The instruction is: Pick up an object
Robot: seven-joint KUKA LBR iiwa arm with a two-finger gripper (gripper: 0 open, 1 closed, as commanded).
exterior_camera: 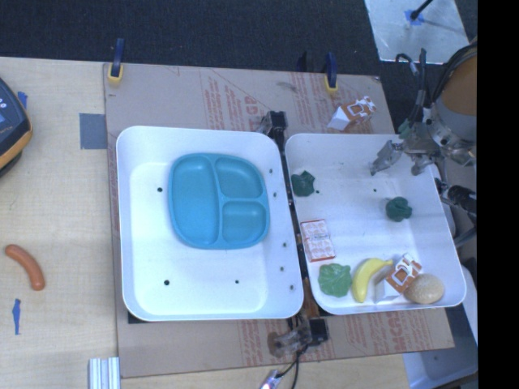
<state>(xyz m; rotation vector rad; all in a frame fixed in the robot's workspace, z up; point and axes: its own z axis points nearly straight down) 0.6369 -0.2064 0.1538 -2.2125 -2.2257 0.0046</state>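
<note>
My gripper (399, 165) hovers over the far right part of the right bin (357, 156), its two fingers spread open with nothing between them. A dark green lump (398, 209) lies just below it on the bin floor. Another dark green piece (303, 183) sits near the bin's left wall. Along the near side lie a red-and-white packet (317, 240), a light green broccoli-like piece (335, 279), a yellow banana (369, 278), a small orange-and-white packet (402, 272) and a tan bread roll (425, 289).
The left bin (142, 241) holds a blue divided plate (219, 201). Outside the bins, a snack packet (353, 114) lies on the cardboard behind the right bin. A sausage (25, 266) and a dark device (11, 124) lie on the bench at far left.
</note>
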